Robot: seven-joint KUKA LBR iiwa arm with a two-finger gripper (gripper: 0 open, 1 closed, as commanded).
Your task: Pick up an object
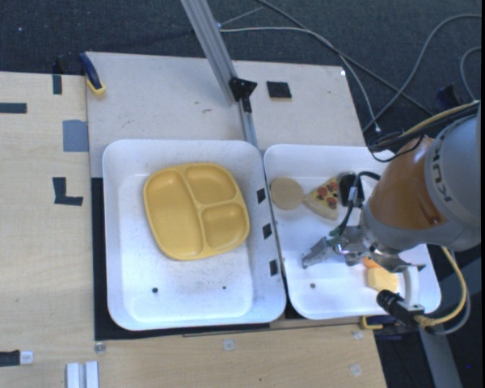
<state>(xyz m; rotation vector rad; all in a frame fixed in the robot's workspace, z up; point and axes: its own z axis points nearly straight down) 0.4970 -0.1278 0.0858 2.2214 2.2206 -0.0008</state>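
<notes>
Camera view first, reading from the left: we see the left bin (pixel 121 241) holding a yellow divided plate (pixel 196 210), lying flat and well apart from the arm. In the right bin (pixel 327 301) a tan round disc (pixel 286 192) lies near the dividing wall, with a pizza slice toy (pixel 325 197) just beside it. Lower down, the gripper (pixel 317 254) points left over bare bin floor, its fingers spread a little and holding nothing that we can see. A yellow block (pixel 381 278) sits close under the wrist.

We judge the pick is not yet made. To do it well, we would centre the fingers over one item, likely the pizza slice toy or the tan round disc, and come down square before closing.

The grey-and-orange arm (pixel 424 192) covers part of the yellow block and the bin's right side, so we cannot tell what lies beneath.
</notes>
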